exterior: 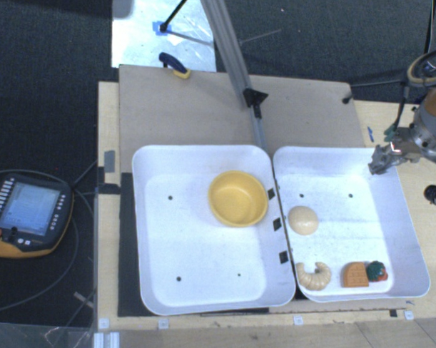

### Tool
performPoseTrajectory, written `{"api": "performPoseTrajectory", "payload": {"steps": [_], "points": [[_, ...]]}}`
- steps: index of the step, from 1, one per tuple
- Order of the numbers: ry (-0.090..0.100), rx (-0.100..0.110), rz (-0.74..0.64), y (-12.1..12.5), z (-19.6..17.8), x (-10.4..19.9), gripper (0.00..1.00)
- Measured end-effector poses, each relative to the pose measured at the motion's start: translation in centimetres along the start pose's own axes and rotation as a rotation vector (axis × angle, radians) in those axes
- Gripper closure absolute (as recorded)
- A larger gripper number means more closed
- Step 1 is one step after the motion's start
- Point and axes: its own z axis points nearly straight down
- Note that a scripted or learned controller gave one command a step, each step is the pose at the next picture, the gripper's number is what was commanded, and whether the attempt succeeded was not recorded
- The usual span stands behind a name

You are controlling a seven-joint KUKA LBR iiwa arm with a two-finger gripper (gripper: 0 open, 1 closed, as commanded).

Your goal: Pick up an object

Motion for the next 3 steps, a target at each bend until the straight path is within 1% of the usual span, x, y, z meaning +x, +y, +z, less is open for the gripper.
{"api": "performPoseTrajectory", "payload": {"steps": [1, 2, 3], "points": [[0.000, 0.000, 0.000, 0.1, -4.3, 0.0, 1.00], [0.002, 0.004, -0.004, -1.5, -3.1, 5.2, 1.00], [0.002, 0.003, -0.003, -3.5, -4.0, 10.1, 1.00]]}}
